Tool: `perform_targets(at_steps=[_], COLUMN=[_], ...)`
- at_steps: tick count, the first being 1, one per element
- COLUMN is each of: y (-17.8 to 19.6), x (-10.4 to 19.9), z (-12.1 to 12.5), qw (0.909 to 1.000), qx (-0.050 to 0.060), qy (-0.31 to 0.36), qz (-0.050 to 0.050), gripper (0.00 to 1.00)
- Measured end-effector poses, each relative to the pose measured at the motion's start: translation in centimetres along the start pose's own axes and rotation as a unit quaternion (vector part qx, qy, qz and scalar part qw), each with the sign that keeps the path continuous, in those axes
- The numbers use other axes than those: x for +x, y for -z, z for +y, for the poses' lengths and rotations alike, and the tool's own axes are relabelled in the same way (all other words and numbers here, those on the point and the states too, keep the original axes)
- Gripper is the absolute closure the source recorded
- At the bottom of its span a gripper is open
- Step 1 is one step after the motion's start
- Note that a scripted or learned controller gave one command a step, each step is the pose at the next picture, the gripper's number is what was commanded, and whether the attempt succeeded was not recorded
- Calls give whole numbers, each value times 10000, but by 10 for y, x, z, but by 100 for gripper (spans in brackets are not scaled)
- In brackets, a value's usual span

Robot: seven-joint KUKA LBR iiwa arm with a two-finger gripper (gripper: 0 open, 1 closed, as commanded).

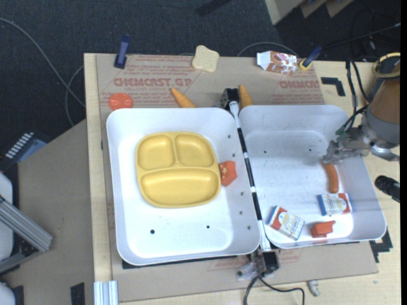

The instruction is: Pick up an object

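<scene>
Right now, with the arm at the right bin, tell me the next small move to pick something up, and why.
Probably lower the pincer straight down onto the sausage. It sits just above the sausage's upper end in the right bin, and that is the nearest thing to it. The small cartons lie further down the bin. Whether the pincer already touches the sausage is unclear.

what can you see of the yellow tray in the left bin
The yellow tray looks like moulded plastic, rounded at the corners, with three compartments: two small ones along the far side and one wide one along the near side. All three look empty. It lies flat, right side up, on the floor of the left bin, toward the bin's far half. A small red-orange object sits against its right edge, apparently touching it.
</scene>
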State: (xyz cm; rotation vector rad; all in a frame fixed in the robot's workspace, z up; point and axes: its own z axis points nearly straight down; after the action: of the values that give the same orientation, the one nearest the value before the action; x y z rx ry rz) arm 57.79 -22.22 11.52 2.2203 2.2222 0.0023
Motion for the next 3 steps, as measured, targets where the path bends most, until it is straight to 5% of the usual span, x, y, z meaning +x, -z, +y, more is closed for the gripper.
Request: perform_targets(at_steps=[1, 2, 3], y=[4, 4, -31], x=[29, 29, 3], z=[-14, -14, -18], qw=[10000, 10000, 10000], qx=[13, 14, 22], qy=[0, -2, 16], qz=[3, 1, 45], gripper=[100, 0, 0])
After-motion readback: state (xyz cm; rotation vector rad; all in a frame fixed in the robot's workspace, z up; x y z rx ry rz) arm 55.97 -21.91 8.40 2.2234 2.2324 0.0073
